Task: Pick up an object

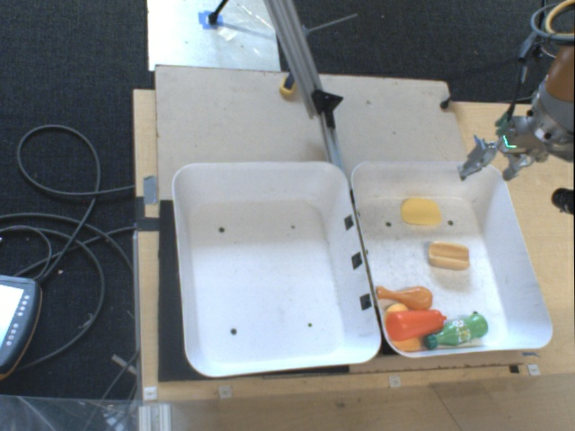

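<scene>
A tablet (13, 323) lies at the far left edge on dark carpet, among loose black cables (63, 196); the pale worktop (225, 115) carries two shallow white bins side by side; the left bin (193, 187) has a bare white floor; a grey metal pole (296, 48) slants down from the top toward the seam between the bins. In the right bin (503, 205), a round yellow piece (420, 211) lies near the back, and a small bread roll (448, 256) sits just in front of it, slightly to the right; at the front lie a chicken drumstick (406, 295), an orange-red carrot (414, 322) beside it, and a green bottle (458, 330) on its side near the front wall. The pincer (496, 155) hangs over the back right corner of the right bin, its fingers spread apart with nothing between them; the yellow piece is the nearest object, lying to its left and toward the front, well apart; the front cluster is farther still.
</scene>
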Tool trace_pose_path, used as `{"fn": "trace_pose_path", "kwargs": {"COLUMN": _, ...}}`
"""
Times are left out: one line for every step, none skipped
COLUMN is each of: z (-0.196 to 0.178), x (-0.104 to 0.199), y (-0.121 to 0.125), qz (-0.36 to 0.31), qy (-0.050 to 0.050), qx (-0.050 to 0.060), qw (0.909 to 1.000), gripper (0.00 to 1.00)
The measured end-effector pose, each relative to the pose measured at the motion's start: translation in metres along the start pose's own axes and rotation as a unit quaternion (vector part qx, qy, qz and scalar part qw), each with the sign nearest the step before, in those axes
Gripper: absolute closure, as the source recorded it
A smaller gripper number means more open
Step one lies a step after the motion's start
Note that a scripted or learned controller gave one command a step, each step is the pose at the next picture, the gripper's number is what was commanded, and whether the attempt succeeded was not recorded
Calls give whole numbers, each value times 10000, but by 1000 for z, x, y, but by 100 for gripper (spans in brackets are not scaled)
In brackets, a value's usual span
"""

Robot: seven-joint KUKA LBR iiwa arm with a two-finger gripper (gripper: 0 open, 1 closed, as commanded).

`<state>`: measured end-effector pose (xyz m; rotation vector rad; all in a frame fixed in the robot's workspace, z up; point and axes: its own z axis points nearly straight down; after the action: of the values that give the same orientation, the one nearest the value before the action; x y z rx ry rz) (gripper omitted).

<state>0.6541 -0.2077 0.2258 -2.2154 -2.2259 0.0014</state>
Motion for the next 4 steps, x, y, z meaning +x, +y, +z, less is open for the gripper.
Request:
{"fn": "trace_pose_path", "kwargs": {"z": -3, "x": 0, "y": 1, "qz": -12, "qy": -9, "qx": -16, "qw": 10000, "gripper": 0}}
{"fn": "trace_pose_path", "kwargs": {"z": 47, "x": 6, "y": -7, "qz": 5, "qy": -1, "qx": 0, "qw": 10000, "gripper": 0}}
{"fn": "trace_pose_path", "kwargs": {"z": 88, "x": 7, "y": -8, "qz": 3, "qy": 0, "qx": 1, "qw": 10000, "gripper": 0}}
{"fn": "trace_pose_path", "kwargs": {"z": 135, "x": 7, "y": -6, "qz": 0, "qy": -1, "qx": -19, "qw": 10000, "gripper": 0}}
